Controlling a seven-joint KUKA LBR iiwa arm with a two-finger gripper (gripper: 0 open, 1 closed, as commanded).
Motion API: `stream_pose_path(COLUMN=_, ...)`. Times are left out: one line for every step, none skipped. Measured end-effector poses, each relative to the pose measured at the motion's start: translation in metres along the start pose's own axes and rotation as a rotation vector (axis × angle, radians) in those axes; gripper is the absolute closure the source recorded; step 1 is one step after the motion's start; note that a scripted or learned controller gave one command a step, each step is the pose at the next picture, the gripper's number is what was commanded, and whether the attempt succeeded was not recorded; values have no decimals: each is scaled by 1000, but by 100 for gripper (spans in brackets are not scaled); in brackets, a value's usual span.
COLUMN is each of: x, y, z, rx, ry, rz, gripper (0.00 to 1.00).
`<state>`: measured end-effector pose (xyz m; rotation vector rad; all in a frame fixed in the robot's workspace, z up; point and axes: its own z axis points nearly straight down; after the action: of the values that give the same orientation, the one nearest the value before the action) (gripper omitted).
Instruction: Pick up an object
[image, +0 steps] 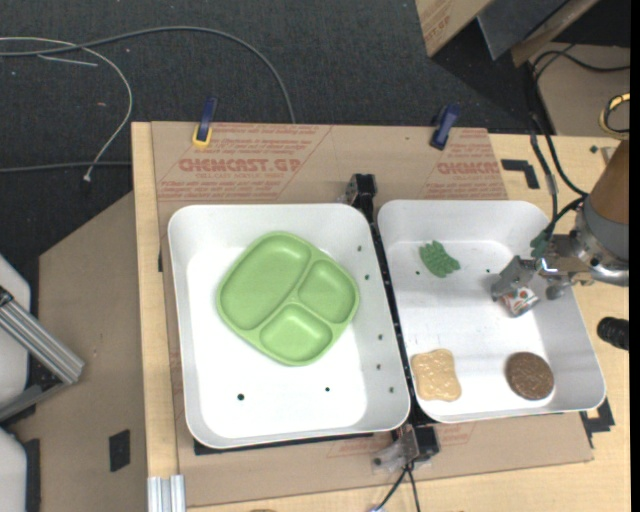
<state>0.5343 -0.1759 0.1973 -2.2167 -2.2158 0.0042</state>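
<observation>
Left bin (200, 400): holds a green three-compartment plastic plate (288, 298), long axis running diagonally.
Right bin (480, 220): brown round cookie (529, 376), tan waffle-like biscuit (436, 375), small green leafy piece (438, 259).
Gripper (518, 296): at the right bin's right side; fingers' spread, cannot tell.

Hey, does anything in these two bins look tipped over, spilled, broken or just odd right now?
Nothing stands out. The green divided plate lies flat in the left bin, merely turned at an angle. In the right bin, the green leafy piece, tan cracker and brown cookie lie apart and look whole.
</observation>
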Motion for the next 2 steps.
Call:
stream_pose_path(x=-2, y=-10, z=57, rx=0, ry=0, rz=1, gripper=0)
stream_pose_path(x=-2, y=-11, z=110, rx=0, ry=1, rz=0, gripper=0)
